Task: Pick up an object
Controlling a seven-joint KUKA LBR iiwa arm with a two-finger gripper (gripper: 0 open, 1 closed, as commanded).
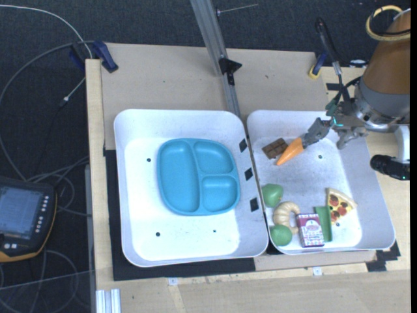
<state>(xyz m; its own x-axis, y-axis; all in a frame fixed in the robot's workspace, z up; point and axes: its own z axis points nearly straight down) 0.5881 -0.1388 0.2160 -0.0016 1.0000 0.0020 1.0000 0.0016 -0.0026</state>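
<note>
My gripper (330,134) hangs over the back of the right bin (365,175), open, its two fingers spread with nothing between them. An orange carrot (290,151) lies just left of the left finger (316,132), its thick end close to the fingertip; whether they touch I cannot tell. A brown chocolate piece (273,147) lies against the carrot's far side. Toward the bin's front lie a pizza slice (340,203), a green pepper (272,192), a pale croissant (285,212), a green round fruit (281,235), a purple box (311,231) and a green block (324,222).
The left bin (133,194) holds a blue divided plate (199,176). A metal pole (210,25) slants down to the gap between the bins. A blue clamp (103,56) and a handheld pendant (23,214) sit at the left. The bench surrounds both bins.
</note>
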